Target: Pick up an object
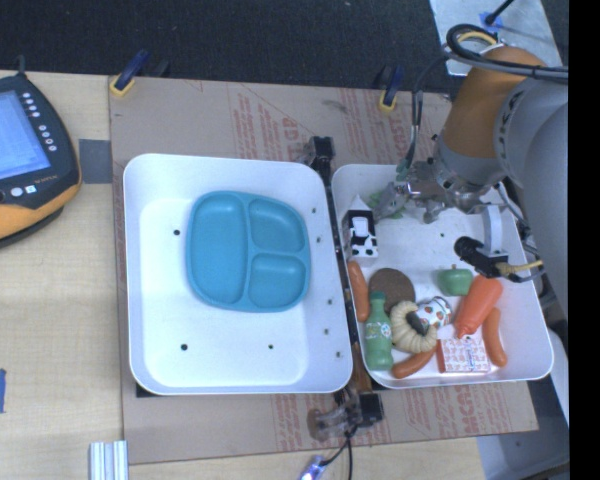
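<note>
My gripper (416, 194) is low over the far end of the right bin (536, 360), near its back wall. A small greenish thing (384, 201) lies just left of it; whether they touch I cannot tell. Toys crowd this bin. A black-and-white cow (358, 234) stands at the left wall. Nearer the front lie a brown disc (391, 285), a green bottle (378, 334), a bread roll (413, 329), a green pepper (455, 281), a large carrot (477, 306) and a small printed box (463, 354).
The left bin (160, 328) holds a blue divided plate (248, 250). A slim carrot (357, 290) lies along the right bin's left wall, with sausages (413, 365) (496, 338) at the front. A teach pendant (15, 158) rests on the bench at far left.
</note>
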You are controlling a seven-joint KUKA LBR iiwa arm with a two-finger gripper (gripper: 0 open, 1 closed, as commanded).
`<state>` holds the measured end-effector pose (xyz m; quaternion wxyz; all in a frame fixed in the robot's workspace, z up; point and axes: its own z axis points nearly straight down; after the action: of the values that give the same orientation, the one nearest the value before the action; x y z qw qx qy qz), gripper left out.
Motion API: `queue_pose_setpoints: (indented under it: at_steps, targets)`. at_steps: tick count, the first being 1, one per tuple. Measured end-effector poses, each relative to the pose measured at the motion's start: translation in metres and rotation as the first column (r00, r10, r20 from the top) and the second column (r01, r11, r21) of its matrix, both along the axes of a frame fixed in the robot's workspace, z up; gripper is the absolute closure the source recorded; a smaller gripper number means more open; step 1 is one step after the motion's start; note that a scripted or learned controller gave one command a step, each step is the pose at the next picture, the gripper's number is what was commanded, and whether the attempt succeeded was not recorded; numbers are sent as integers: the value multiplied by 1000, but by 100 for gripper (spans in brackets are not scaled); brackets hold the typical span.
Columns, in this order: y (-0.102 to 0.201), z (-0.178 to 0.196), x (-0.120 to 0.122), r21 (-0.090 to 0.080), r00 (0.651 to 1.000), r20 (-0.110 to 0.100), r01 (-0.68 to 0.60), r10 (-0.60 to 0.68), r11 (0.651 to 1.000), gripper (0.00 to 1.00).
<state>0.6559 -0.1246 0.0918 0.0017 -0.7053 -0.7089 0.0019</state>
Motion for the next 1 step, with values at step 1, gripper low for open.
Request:
queue_pose_setpoints:
  at_steps: [1]
  targets:
    - [16,0,0,-1,1000,0,0,0,1000,0]
